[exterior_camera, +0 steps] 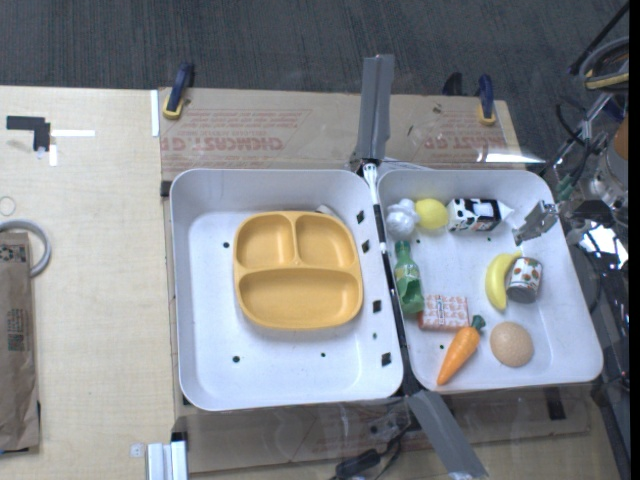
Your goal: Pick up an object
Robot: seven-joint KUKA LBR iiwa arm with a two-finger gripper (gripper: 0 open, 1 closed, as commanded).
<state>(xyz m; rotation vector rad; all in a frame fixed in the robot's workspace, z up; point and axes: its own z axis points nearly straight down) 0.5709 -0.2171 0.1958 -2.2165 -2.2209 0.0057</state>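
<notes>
Objects for picking: I see them all in the right white bin [575,298] — a yellow plastic banana [497,280], a small printed tin can [524,279] touching the banana's right side, a tan egg-shaped ball [511,344] below them, and an orange toy carrot with a green top [458,352] just left of the ball.
Middle of that bin: a pink-and-white snack packet [445,311] lies flat beside a green plastic bottle [407,279], which runs along the bin's left wall.
Top of that bin: a crumpled silver foil ball [400,218], a yellow lemon-like ball [431,214] and a black-and-white toy cow [473,214] sit in a row.
Claw: from my feed the claw [537,222] is a grey metal piece over the right bin's upper right corner, near the cow, clear of every object; I cannot tell how it stands.
Left white bin [190,298]: it holds a yellow three-compartment plate [297,268].
Bench [90,268]: pale wood, with a brown paper bag [17,338] at the left edge.
</notes>
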